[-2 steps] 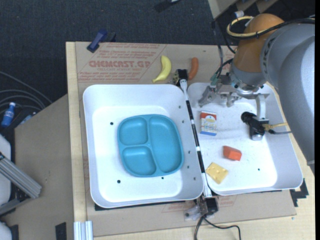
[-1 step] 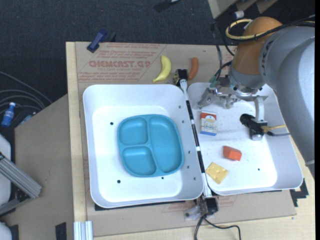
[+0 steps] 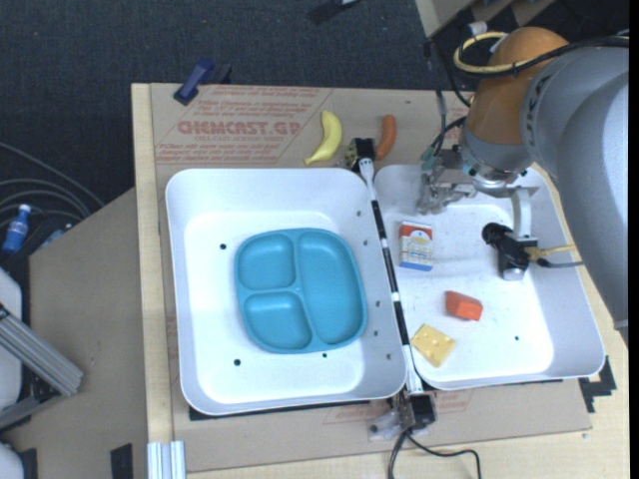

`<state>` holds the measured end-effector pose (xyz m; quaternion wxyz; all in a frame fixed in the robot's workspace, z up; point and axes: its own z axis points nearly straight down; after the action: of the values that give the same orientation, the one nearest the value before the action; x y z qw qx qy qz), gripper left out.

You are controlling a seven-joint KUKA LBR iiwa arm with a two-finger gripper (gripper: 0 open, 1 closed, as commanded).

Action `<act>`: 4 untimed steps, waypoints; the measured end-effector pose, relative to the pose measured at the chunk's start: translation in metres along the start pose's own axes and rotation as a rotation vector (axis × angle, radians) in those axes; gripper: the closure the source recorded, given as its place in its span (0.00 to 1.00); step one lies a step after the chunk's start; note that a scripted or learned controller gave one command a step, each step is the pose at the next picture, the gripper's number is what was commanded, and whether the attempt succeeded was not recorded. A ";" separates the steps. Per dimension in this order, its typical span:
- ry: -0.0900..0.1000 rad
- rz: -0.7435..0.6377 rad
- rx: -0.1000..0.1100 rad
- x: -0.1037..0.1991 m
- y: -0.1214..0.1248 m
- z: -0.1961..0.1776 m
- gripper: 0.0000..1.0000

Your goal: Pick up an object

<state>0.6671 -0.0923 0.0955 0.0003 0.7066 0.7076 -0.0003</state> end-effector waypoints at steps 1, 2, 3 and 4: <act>0.000 0.000 0.001 0.000 0.000 0.000 0.00; 0.001 0.002 0.003 0.001 -0.013 0.011 0.00; 0.001 0.002 0.001 0.001 -0.013 0.000 1.00; 0.001 0.002 0.002 0.001 -0.013 0.001 0.00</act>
<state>0.6544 -0.0912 0.0949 -0.0007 0.7074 0.7069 -0.0003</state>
